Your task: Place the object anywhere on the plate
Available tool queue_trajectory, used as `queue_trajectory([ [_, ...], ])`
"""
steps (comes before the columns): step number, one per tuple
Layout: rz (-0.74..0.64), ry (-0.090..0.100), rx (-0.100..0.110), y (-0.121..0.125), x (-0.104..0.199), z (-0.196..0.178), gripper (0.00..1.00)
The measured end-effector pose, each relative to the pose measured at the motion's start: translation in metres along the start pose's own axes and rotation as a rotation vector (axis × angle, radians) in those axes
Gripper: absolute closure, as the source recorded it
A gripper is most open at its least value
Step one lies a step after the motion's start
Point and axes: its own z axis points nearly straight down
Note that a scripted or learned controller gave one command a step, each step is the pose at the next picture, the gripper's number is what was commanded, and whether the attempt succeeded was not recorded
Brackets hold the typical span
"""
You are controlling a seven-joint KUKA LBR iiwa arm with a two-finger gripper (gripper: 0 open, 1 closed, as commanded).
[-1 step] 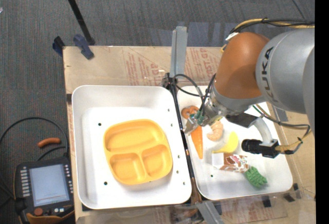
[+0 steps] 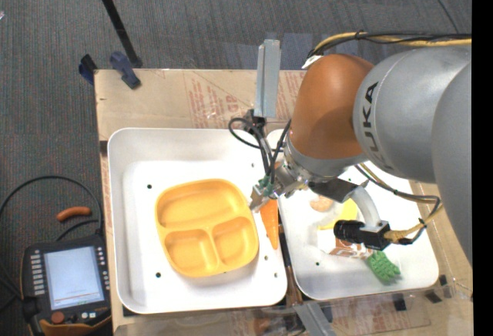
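Plate: the yellow three-compartment plastic plate [image 2: 206, 237] lies flat in the left white bin [image 2: 123, 173], toward its right half, open side up, so anything lowered onto it would settle in a compartment.
Object: an orange carrot-shaped toy [image 2: 269, 223] hangs point-down just under the jaws [image 2: 266, 194], over the seam where the two bins meet and just beside the plate's right edge; whether it touches the bin rim I cannot tell.
Jaws: they sit at the carrot's upper end and seem to pinch it, but the wrist hides the fingers, so how wide they stand, and whether they truly hold it, cannot be told.
Arm: the grey arm with the orange band [image 2: 331, 115] leans in over the right white bin [image 2: 420, 273], likely carrying toward the plate.
Right bin: a green knobbly toy [image 2: 383, 266] and other small items lie there.
Judgement: the carrot is not yet on the plate.
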Motion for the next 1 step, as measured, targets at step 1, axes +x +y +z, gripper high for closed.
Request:
queue_trajectory([
  [1, 0.001, 0.000, 0.000, 0.0000, -0.0002, -0.0001, 0.00],
])
